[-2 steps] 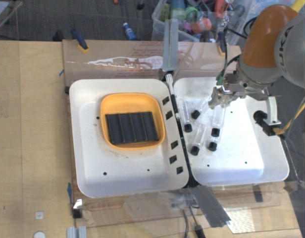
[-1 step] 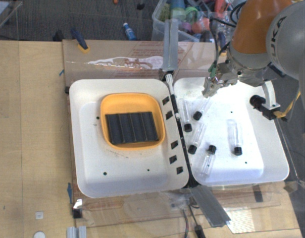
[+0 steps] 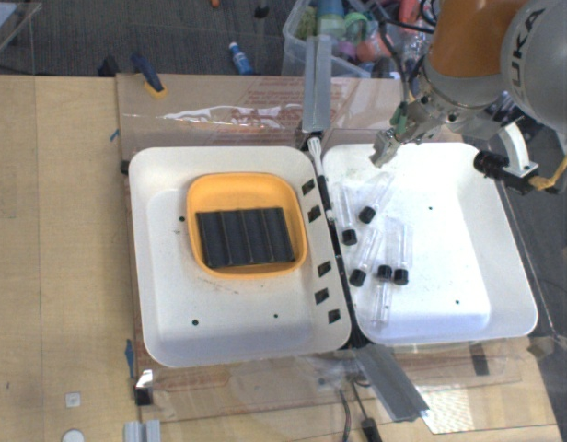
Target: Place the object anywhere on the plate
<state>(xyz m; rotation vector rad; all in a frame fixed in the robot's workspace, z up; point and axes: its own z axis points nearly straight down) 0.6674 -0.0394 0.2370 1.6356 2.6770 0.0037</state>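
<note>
The left bin holds an orange plate bearing a black ribbed block. In the right bin, several clear tubes with black caps lie loose near the divider. The gripper hangs above that bin's far edge, well apart from the tubes; whether its fingers are parted cannot be told, and nothing is seen between them.
</note>
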